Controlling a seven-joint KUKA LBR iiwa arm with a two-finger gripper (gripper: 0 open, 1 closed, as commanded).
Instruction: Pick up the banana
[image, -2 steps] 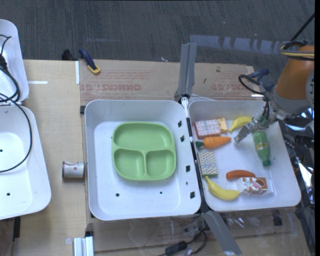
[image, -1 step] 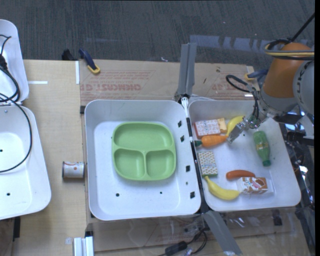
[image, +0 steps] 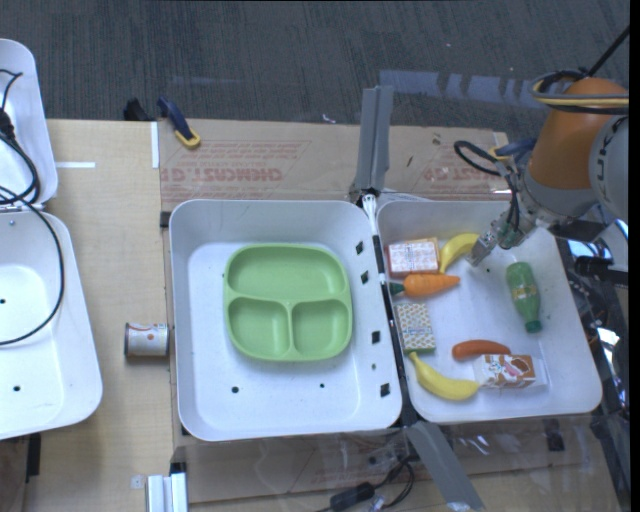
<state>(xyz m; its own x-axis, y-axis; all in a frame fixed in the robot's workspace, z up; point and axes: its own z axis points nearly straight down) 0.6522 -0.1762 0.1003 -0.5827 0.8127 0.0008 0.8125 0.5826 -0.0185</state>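
Two bananas (image: 458, 247) (image: 444, 380) were counted in the right bin (image: 580, 385), one touching the gripper (image: 483, 249), whose opening could not be told, with reversed print on cardboard (image: 250, 160) unread.

Left bin (image: 200, 330) has a green divided plate (image: 289, 302) in it; right bin's (image: 570, 385) got a carrot (image: 431, 285), green bottle (image: 523, 293), sausage (image: 480, 349), couple of snack packets (image: 413, 256), small can (image: 147, 340) out on the bench
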